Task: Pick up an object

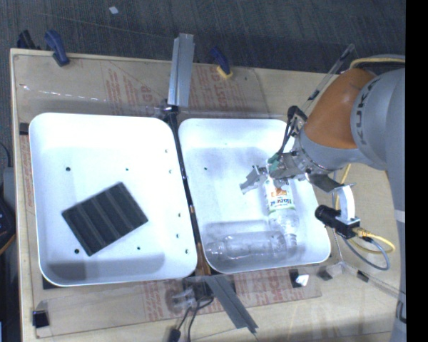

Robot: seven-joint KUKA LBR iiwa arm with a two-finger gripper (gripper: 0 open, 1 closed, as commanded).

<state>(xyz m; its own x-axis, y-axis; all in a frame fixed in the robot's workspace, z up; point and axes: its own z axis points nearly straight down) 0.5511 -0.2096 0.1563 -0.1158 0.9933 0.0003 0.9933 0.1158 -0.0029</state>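
1. The left bin [50, 137] held a single thing – a dark ribbed pad [104, 217], lying flat and turned at a slant in the near-left part of the floor, well apart from the arm.

2. A metal bar [180, 70] stood at the far edge above the seam where the two bins met, with a blue clamp [57, 47] at the bench's far-left corner and another blue clamp [221, 61] just right of the bar.

3. The right bin [214, 141] held two clear plastic bottles. One empty bottle [251, 244] lay on its side along the near wall. The other, a labelled bottle [280, 199] with white-and-orange print, lay roughly crosswise to it, its lower end touching or overlapping the empty bottle's right end.

4. The gripper [257, 179] was down inside the right bin, just beside the upper end of the labelled bottle on its left. Whether its grey tips were spread or pressed together I could not tell – they blurred into one pale shape against the white floor, and nothing could be seen pinched between them.

5. The arm [357, 120] – grey with its orange band – reached in over the right bin's right wall, its wrist covering the far-right corner. A black cable fitting [335, 219] hung beside the bin's right rim.
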